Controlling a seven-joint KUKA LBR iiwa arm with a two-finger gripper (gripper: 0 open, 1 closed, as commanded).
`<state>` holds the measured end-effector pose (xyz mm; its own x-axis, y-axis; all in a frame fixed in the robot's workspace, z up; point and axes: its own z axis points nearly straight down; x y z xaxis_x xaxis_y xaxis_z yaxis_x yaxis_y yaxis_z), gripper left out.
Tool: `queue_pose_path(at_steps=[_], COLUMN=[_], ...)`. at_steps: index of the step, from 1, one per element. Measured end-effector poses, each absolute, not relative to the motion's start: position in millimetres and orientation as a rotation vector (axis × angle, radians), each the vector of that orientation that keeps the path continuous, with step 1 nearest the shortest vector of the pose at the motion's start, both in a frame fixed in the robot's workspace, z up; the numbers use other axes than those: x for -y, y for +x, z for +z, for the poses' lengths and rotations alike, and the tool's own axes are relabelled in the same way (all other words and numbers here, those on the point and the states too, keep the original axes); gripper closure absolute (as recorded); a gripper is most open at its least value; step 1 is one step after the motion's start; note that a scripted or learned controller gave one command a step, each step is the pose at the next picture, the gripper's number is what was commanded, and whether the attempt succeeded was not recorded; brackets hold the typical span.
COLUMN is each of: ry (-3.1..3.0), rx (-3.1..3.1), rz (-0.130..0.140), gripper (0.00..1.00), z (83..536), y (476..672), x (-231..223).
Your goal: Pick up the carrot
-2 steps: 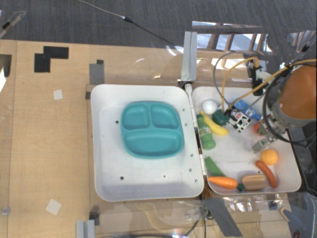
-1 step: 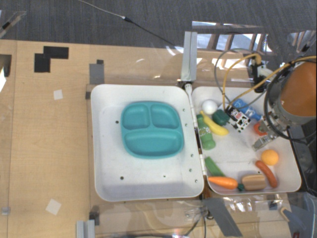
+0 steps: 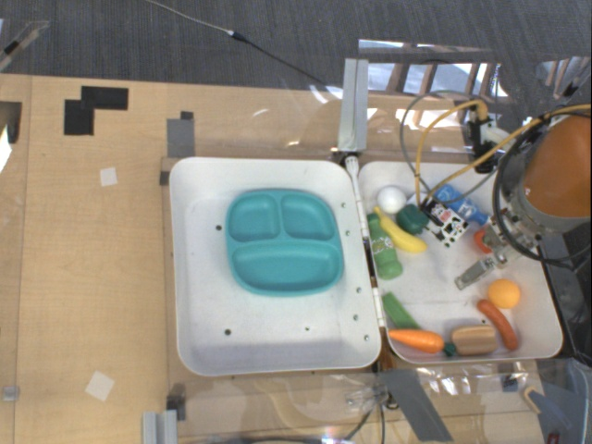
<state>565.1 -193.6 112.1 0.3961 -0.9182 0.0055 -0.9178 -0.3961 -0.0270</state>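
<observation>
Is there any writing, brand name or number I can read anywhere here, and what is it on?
No text here is readable.
Blue packet in the right bin: has print, too blurred to read.
Black-and-white cube beside it: dark marks, not legible.
Black blocks on the bench: plain shapes, no letters.

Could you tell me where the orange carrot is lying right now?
The orange carrot lies in the right white bin, along its near edge, between the dark green vegetable and the tan bread roll.

Carrot lying flat in the right bin

The orange carrot (image 3: 416, 340) rests on its side along the bin's near wall, close to the left corner, its green end pointing right.
</observation>
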Motion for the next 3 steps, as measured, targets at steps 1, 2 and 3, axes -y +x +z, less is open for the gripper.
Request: queue_pose_path(at_steps=[1, 2, 3], ry=[-2.675, -2.693, -2.542], rx=[-1.632, -1.607, -1.837], rz=[-0.026, -0.008, -0.012], gripper=[0.00, 0.00, 0.00], z=[244, 247, 258], y=[597.0, 497.5, 535.3], x=[175, 120, 191])
